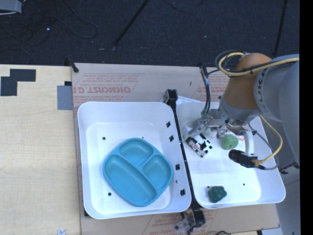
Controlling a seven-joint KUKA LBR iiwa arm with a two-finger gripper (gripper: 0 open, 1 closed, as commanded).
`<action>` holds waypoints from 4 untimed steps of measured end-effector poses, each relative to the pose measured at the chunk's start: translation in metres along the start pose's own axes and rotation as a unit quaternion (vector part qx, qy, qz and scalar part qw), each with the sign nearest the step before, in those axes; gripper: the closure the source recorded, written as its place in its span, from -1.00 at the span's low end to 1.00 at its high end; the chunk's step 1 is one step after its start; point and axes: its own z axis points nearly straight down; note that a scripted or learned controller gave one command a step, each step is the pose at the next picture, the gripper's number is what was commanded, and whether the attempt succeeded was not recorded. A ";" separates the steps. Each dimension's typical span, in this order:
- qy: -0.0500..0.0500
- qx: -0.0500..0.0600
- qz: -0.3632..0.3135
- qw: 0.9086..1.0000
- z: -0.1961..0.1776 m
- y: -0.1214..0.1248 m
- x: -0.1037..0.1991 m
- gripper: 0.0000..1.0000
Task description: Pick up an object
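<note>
Dark green lumpy object [216, 194] lies near the right white bin's [274, 192] front rim.
Gripper [211, 126] hangs mid-bin by a small black-and-white toy [199, 145]; its grip cannot be told.

I see even overhead light; the two shallow white plastic bins [128, 112] glare almost to blankness, the dark carpeted floor [146, 23] stays dim, shadows are faint, focus slightly soft.
</note>
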 end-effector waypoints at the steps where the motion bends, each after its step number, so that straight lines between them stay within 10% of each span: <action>1: 0.001 -0.001 0.001 1.000 -0.012 0.002 0.000 1.00; 4: -0.001 0.004 -0.001 1.000 -0.127 -0.003 -0.018 1.00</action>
